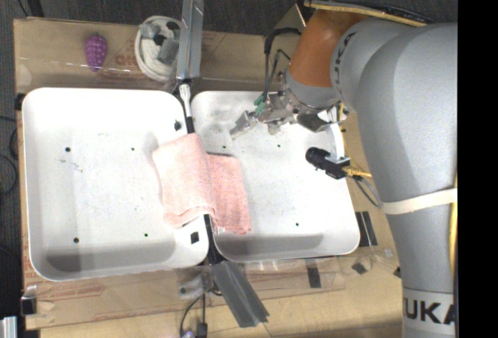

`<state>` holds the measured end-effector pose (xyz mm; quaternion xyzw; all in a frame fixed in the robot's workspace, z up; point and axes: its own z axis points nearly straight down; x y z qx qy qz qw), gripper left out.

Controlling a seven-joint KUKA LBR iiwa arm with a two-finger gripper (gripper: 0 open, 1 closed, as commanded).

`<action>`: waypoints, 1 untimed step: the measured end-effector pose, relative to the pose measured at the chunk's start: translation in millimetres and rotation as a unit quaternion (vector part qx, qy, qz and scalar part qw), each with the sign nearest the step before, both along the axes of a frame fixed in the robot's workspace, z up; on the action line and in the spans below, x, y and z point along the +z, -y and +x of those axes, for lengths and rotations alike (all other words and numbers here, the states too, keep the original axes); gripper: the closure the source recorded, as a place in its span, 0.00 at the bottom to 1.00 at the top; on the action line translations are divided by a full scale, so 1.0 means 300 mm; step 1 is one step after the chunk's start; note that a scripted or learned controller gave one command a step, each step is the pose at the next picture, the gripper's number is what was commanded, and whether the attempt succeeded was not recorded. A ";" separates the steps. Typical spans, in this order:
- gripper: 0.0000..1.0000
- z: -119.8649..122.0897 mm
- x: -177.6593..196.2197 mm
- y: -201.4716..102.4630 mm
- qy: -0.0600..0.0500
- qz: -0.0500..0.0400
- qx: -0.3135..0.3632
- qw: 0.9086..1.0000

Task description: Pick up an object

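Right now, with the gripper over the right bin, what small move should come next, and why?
Probably a short shift toward the pink towel, then a descent. The gripper hangs above bare floor in the right bin, and the towel, draped over the divider between both bins, is the nearest graspable thing.

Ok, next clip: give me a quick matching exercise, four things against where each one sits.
Things:
1. pink towel
2. purple object
3. end effector
4. white cable coil

Places:
A. above the right bin's far end
B. far-left bench corner, outside the bins
C. draped over the divider between both bins
D. on the bench behind the left bin, beside the grey bar

Pairs: 1-C, 2-B, 3-A, 4-D
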<state>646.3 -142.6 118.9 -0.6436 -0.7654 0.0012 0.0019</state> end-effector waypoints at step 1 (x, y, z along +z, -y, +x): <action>0.00 -0.018 -0.089 0.178 0.000 0.000 0.026 1.000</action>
